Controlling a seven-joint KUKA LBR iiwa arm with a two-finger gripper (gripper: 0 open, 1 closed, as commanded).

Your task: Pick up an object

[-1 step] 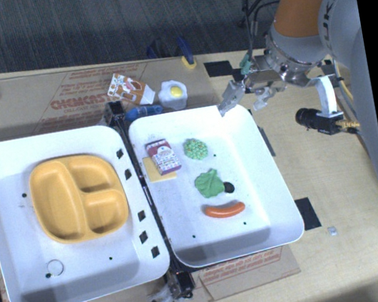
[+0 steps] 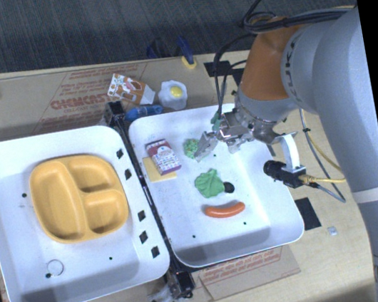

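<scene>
The grey arm (image 2: 328, 79) with the orange band comes in from the right and its claw (image 2: 211, 143) is low over the upper part of the right bin (image 2: 282, 228). The claw points to the left, and its tip is just beside a small green piece (image 2: 191, 147), maybe touching it. I cannot tell if the claw is wide or narrow, because the metal parts are small and mixed together in the view, and I see nothing clearly between them.

In the right bin there are more things. A small red and white box (image 2: 163, 156) lies on a yellow block (image 2: 156, 169) near the left wall. A bigger green leafy piece (image 2: 209, 183) lies in the middle, with a small dark thing (image 2: 229, 188) touching its right side. Below it lies an orange sausage (image 2: 224, 210).

In the left bin (image 2: 1, 237) rests a yellow tray (image 2: 77, 196) with compartments.

On the tabletop (image 2: 42, 100) behind the bins lie a small carton (image 2: 124, 88) and a white and yellow thing (image 2: 173, 94).
</scene>
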